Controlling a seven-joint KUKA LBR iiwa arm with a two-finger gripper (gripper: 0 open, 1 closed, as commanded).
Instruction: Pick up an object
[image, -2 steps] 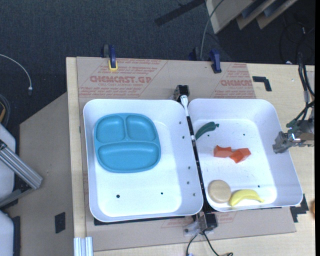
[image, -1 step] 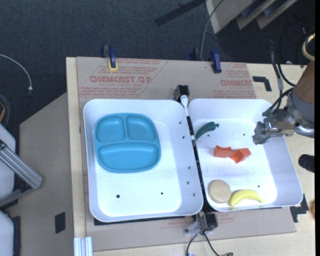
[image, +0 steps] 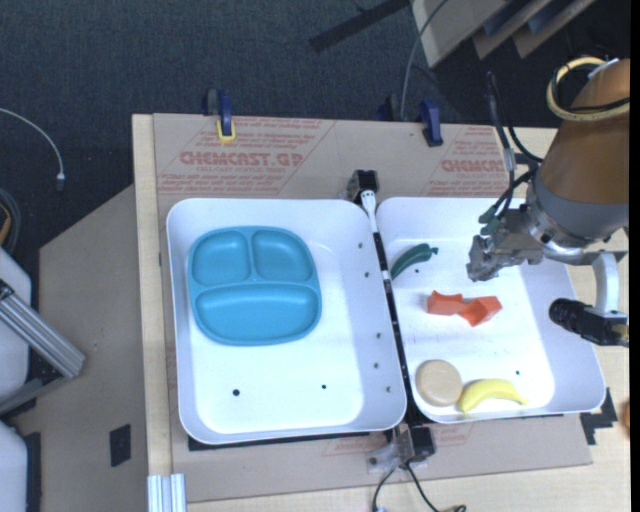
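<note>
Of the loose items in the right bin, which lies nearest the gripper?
The red piece, just below the gripper. The green item lies farther left; the round beige piece and banana sit at the bin's near edge.

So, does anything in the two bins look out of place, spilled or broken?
Nothing stands out. The blue divided plate lies flat in the left bin. In the right bin, the green piece, red piece, round beige item and banana lie apart, with the gripper above them.

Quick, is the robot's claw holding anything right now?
Gripper: cannot be told; it hangs over the right bin, above the red piece.
</note>
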